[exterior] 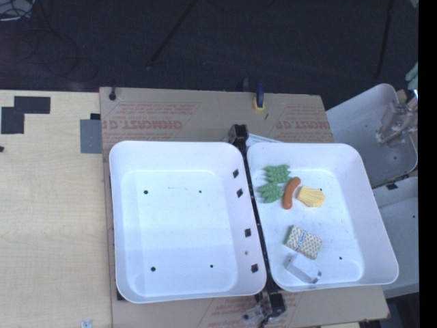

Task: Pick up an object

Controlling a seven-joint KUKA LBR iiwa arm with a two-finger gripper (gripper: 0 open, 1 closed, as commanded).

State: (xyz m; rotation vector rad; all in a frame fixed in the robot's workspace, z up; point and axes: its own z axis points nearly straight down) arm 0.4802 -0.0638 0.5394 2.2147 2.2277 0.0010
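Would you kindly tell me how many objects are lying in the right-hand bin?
5, all in the right bin: green leafy piece, sausage, yellow corn, patterned packet and a pale grey item near the front wall.

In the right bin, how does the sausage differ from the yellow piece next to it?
The sausage is orange-red, long and thin with rounded ends; the yellow piece is yellow, shorter and broader. The sausage lies roughly along the bin's length; the yellow piece lies across it. The sausage touches the green item; the yellow piece does not. Both lie flat in the right bin, touching each other.
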